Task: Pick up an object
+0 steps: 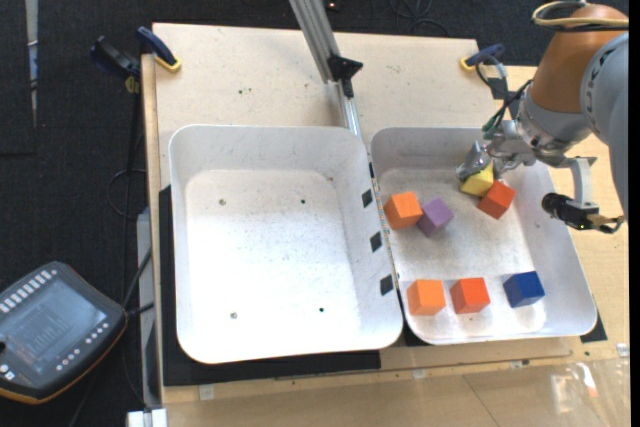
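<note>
My gripper point(479, 165) hangs over the back of the right bin point(560, 245), reaching in from the right. A yellow block point(478, 182) sits tilted between its fingertips, and the gripper is shut on it. A red-orange block point(497, 200) lies right beside the yellow one, touching or nearly touching it. An orange cube point(404, 209) and a purple cube point(435, 216) lie together left of the gripper. Along the bin's front stand an orange cube point(426, 296), a red-orange cube point(470, 295) and a blue cube point(523, 289).
The left bin point(200, 215) adjoins the right one along a raised middle wall point(372, 215). A slanted metal bar point(310, 5) reaches down to the bins' back junction. Clamps point(482, 58) grip the bench's back corners. A teach pendant point(50, 325) lies at the lower left.
</note>
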Available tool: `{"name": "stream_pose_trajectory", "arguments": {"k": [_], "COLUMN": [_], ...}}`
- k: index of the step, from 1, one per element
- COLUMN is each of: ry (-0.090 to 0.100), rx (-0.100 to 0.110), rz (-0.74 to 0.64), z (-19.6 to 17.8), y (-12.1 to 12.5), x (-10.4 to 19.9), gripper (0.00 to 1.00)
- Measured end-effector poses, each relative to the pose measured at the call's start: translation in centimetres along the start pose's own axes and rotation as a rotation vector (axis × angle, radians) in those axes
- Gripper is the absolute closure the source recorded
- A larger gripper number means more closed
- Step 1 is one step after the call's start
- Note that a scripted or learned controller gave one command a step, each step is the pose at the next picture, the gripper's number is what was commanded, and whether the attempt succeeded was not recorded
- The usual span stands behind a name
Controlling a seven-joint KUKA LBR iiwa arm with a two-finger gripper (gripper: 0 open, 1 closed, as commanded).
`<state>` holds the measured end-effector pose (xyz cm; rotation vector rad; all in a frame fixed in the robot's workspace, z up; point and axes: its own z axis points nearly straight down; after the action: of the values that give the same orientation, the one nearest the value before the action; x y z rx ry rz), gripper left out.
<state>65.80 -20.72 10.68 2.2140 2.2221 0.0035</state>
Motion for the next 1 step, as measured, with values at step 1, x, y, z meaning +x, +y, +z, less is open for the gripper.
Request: {"name": "stream_pose_trajectory", "arguments": {"k": [1], "ry": [-0.001], "rx": [-0.003], "rz": [0.002], "z": [-5.40], "y": [0.74], "x": [-0.86], "gripper": [1.00]}}
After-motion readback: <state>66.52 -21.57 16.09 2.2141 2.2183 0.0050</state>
